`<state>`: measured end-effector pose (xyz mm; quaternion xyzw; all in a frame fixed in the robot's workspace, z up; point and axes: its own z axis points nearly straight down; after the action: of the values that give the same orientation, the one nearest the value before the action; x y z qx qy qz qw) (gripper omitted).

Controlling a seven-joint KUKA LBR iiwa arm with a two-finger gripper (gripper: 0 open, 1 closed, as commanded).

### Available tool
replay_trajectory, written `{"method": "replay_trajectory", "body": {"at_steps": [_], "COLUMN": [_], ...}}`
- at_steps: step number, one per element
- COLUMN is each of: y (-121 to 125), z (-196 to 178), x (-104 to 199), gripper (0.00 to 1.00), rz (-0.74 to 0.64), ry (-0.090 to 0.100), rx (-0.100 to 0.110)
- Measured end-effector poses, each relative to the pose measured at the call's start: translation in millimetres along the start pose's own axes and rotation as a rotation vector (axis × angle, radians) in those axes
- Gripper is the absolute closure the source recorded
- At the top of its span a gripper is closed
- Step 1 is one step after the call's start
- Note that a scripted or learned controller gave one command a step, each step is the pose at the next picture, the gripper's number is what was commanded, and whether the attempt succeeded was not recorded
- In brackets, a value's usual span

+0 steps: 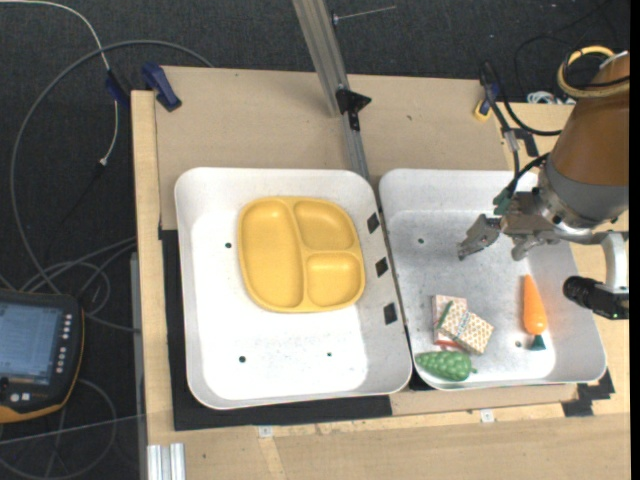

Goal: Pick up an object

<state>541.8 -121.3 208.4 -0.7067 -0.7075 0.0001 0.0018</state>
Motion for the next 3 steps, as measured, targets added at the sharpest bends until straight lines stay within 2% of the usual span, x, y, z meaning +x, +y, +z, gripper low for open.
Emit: {"method": "replay_trajectory", "body": {"at_steps": [1,2,3], "y": [0,-7,-4], "z": [0,53,109], "x": [0,9,1], "gripper": [0.0,0.0,0.0], "rz": [0.0,0.0,0.001], "ry": [0.0,0.001,0.0], "rx": [-0.001,0.006,0.005]}}
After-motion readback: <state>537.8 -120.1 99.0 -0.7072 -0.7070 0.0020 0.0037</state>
